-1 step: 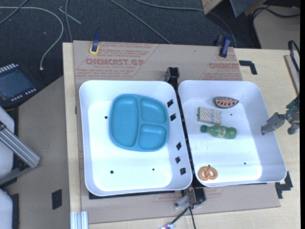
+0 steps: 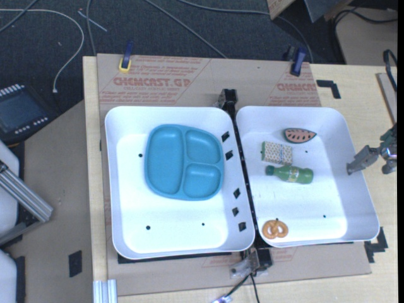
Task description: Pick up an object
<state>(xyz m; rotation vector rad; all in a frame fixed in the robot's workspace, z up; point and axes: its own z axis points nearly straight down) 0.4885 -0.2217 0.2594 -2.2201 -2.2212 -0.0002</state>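
End effector point(image 2: 366, 161) at right bin point(image 2: 360, 229) rim, open/closed: can't tell.

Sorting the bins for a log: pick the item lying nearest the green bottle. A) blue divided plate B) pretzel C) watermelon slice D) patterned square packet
D: the patterned square packet lies just above the green bottle in the right bin, nearer than the watermelon slice or pretzel.

Both white bins point(image 2: 126, 226) look like smooth plastic with a soft shine, and the blue divided plate point(image 2: 184, 161) in the left one is smooth, matt plastic. The bench top point(image 2: 95, 188) under them looks like pale, matt wood or board. The green bottle point(image 2: 290, 173) looks like glossy plastic.
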